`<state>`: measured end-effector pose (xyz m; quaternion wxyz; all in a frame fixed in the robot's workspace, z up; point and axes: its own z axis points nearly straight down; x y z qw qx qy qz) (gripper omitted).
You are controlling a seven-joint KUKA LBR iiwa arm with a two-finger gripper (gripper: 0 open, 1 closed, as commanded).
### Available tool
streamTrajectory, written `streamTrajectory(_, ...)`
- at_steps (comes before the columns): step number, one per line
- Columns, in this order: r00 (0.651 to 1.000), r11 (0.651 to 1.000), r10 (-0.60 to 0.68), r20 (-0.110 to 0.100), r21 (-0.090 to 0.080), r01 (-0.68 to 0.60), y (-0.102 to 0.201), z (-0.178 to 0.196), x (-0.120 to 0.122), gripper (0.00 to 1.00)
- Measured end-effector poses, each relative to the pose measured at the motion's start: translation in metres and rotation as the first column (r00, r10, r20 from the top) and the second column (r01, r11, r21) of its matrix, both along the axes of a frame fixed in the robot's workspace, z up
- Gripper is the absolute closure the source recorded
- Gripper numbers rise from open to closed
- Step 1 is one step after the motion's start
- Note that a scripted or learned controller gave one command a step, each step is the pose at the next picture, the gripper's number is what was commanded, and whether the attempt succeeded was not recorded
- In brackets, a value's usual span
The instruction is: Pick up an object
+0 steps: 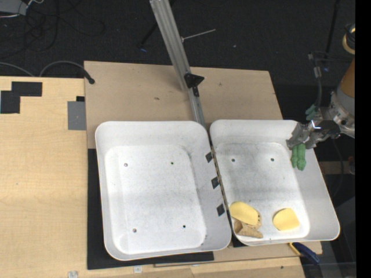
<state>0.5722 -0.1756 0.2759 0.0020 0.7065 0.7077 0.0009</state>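
Note:
My gripper [305, 136] hangs over the right rim of the right bin [261, 133], at its far right side. A small green elongated object [299, 156] dangles straight down from the fingertips, which are shut on its top end. It sits just above the bin's sloping right wall. In the near part of the same bin lie a yellow rounded object [245, 212], a brown piece [250, 231] touching it, and a yellow disc-like object [286, 219] a little to the right.
The left bin [116, 133] stands beside the right one, with black clips [215, 182] along the shared wall. A slanted metal rail [177, 51] rises behind the bins. Wooden bench panels lie to the left and behind.

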Motion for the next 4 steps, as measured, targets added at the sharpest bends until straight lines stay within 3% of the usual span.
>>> streamTrajectory(1,1.000,1.000,0.002,-0.007,0.004,-0.002,0.045,-0.002,0.005,1.00)
streamTrajectory(4,1.000,1.000,0.003,-0.006,0.003,-0.003,0.219,-0.027,0.052,1.00)
